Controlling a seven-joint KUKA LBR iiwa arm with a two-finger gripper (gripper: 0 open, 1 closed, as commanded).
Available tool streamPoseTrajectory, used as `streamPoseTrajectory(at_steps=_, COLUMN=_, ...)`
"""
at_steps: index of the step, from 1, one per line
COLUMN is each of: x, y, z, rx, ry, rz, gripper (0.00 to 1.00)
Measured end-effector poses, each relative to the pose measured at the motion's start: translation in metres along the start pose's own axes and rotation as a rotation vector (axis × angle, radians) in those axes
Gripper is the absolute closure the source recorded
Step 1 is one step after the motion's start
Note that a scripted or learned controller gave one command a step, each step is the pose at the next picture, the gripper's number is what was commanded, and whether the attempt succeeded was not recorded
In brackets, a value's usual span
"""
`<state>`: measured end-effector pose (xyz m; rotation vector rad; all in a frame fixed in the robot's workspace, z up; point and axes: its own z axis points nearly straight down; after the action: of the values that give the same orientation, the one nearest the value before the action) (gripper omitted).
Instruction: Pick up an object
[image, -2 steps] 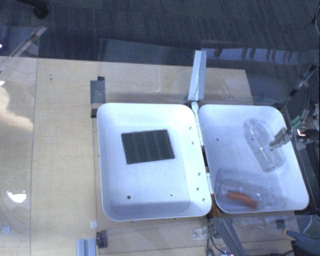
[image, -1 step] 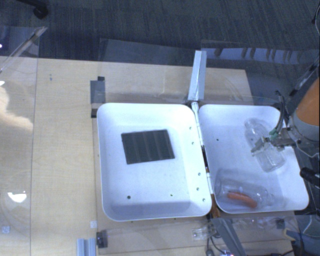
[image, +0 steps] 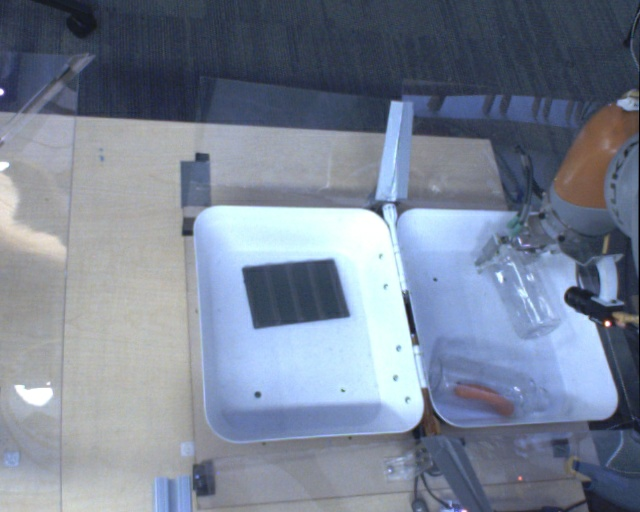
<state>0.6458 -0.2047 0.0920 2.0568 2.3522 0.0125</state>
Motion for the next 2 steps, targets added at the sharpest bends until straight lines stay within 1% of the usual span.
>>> streamPoseTrajectory(at_steps=1, x=0.0, y=-0.002, z=0.0, rx=0.0, ry=-0.001, rz=-0.157, gripper=0.0)
streamPoseTrajectory(at_steps=2, x=0.004, y=-0.034, z=-0.002, rx=-0.003, ry=0.0, rz=-0.238, gripper=0.0)
